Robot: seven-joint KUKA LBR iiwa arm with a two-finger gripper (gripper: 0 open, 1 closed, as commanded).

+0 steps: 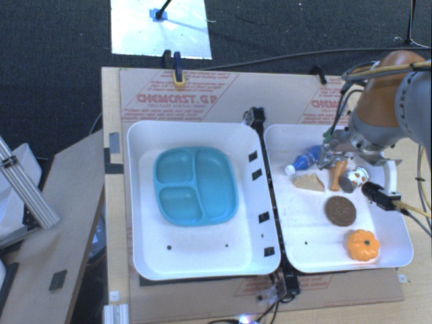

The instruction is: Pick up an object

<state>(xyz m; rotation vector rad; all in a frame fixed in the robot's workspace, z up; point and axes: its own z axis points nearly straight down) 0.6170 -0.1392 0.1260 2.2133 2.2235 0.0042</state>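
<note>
Camera view: hand (335,155) low in right shallow white plastic bin (391,248), over small blue-and-white plastic bottle (304,160) and orange carrot-shaped piece (337,175); grip state cannot tell. Nearby: tan wedge (310,182), rough brown disc (341,210), ribbed orange pumpkin (363,244). Left bin (145,248): glossy teal three-compartment tray (196,185).

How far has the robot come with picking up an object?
Nothing looks lifted: the blue bottle, tan wedge, brown disc and orange pumpkin all lie in the right bin. The pincer is low beside the bottle, but a grip cannot be seen. Grasping and lifting remain.
</note>
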